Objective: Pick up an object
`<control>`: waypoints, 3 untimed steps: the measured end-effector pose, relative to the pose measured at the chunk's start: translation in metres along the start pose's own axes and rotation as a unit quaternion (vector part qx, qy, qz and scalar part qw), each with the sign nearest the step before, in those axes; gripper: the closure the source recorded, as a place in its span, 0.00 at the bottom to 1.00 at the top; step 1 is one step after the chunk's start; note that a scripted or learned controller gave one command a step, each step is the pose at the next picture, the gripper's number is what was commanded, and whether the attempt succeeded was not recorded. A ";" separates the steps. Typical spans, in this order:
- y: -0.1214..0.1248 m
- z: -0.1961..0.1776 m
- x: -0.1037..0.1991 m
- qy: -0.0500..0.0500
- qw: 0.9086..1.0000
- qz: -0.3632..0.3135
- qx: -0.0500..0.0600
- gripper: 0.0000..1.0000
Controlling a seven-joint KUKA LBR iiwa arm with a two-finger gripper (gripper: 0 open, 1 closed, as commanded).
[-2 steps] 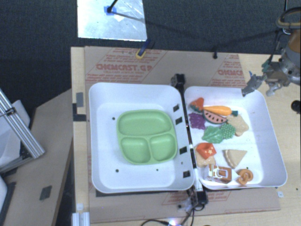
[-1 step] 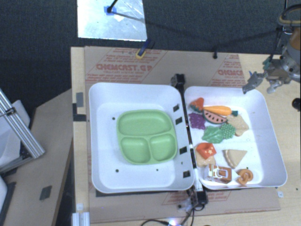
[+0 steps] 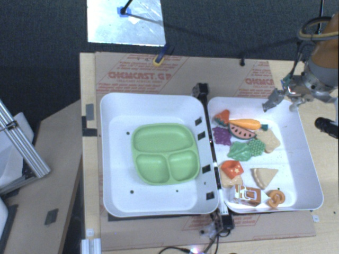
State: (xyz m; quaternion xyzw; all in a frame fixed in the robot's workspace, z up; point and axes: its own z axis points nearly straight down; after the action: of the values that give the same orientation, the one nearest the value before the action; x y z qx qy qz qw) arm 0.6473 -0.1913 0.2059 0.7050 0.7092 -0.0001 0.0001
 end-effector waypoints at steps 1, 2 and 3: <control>0.001 0.042 0.003 0.000 1.000 0.000 0.000 0.00; 0.001 0.084 0.008 0.000 1.000 0.000 0.000 0.00; 0.006 0.115 0.010 0.002 1.000 -0.001 -0.005 0.00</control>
State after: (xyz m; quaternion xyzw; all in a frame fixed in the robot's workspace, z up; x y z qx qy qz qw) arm 0.6530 -0.1814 0.0905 0.7044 0.7098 0.0048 0.0025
